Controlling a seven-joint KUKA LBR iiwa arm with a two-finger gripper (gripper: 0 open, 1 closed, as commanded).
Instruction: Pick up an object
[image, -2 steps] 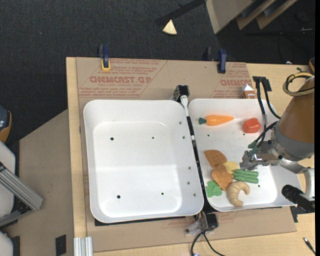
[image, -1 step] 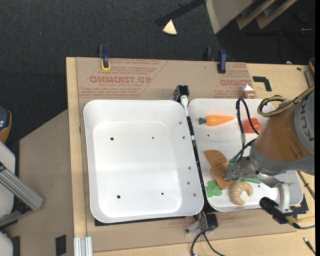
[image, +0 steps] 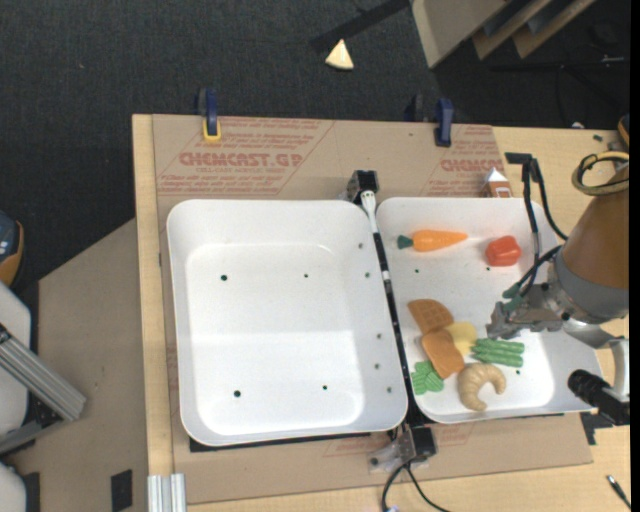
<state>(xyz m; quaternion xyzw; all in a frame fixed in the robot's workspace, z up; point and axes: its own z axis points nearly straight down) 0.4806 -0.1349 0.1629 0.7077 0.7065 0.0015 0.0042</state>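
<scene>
The task names no single object, so any toy in the right bin (image: 540, 215) would do. Closest to the hand (image: 508, 322) are a green ridged piece (image: 498, 351) just below it and a small yellow piece (image: 462, 332) to its left. The hand sits low over the middle of this bin, and I cannot tell whether it is spread or pressed together; nothing visibly sits in it.

Around these lie a tan slice (image: 430, 314), an orange wedge (image: 442, 353), a croissant (image: 481, 384) and a small green cluster (image: 427, 378) against the bin's left wall. Farther up, well apart from the group, are a carrot (image: 436, 240) and a red block (image: 503, 251).

The main risk is the crowding: the yellow piece, slice and wedge touch or overlap, so a descent there could catch two things or push one aside. The green ridged piece is low and flat and may slip out of a shallow pinch. The cluster by the wall leaves little room on that side.

The carrot and red block have bare floor around them and look like easier targets. The left bin (image: 270, 420) offers wide open room, and the worktop (image: 160, 200) beyond carries clamps (image: 209, 112) at the far edge.
</scene>
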